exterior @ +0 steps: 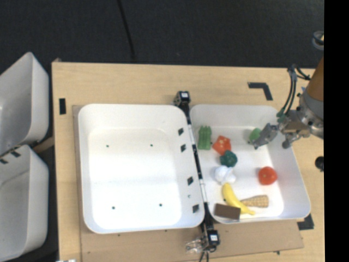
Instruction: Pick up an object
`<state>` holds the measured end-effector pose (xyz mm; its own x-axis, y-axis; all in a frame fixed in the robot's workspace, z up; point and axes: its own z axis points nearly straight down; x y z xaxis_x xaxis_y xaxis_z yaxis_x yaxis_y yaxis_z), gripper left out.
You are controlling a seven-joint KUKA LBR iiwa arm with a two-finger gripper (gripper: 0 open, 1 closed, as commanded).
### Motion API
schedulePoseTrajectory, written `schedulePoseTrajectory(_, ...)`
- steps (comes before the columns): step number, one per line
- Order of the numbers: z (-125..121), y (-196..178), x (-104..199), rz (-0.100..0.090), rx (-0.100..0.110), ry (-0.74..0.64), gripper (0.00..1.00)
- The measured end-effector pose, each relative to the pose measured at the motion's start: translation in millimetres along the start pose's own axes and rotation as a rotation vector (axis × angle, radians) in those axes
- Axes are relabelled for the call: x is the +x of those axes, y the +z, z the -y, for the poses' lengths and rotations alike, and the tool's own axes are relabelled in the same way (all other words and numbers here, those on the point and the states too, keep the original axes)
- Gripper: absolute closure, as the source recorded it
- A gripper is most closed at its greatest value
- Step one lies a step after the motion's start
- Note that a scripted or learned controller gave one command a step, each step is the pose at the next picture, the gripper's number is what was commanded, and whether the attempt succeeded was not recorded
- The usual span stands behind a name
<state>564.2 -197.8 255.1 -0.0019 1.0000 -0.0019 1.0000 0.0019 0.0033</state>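
Dark floor fills the upper part of the frame, crossed by a thin cable; below it sits a pale wood tabletop with black corner marks. Two white tubs are cut off at the left edge.

Camera view. Left bin: bare white floor with a few small dark dots. Right bin: all the objects. No readable writing or brand anywhere; small black clips along the seam between the bins are too small to make out.

Contents of the right bin:
- green ridged block, upper left, near the seam
- orange-red piece just right of it
- dark green ball below that
- white lumpy object, touching or nearly touching the green ball; shape unclear against the white floor
- red round fruit, right of centre, apart from the others
- banana, lower middle
- waffle cone beside the banana's lower end
- brown block at the bottom rim, under the banana's tip
- light green object, upper right, partly covered by the fingers

Arm enters at the right of the frame, mostly cut off. End effector is low over the upper right of the bin, grey fingers pointing left and meeting the light green object. Fingers are blurred and overlap; cannot tell whether they are apart or closed, or whether the object sits between them.
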Motion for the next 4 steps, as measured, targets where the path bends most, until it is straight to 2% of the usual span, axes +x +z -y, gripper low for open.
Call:
schedulePoseTrajectory(1, -100, 66, 61, 0.000, -0.006, -0.007, 0.00)
schedulePoseTrajectory(2, -119, 123, 69, 0.002, -0.008, 0.002, 0.00)
schedulePoseTrajectory(3, -90, 139, 75, 0.004, -0.018, -0.001, 0.00)
schedulePoseTrajectory(4, -73, 141, 85, 0.010, -0.034, 0.003, 0.00)
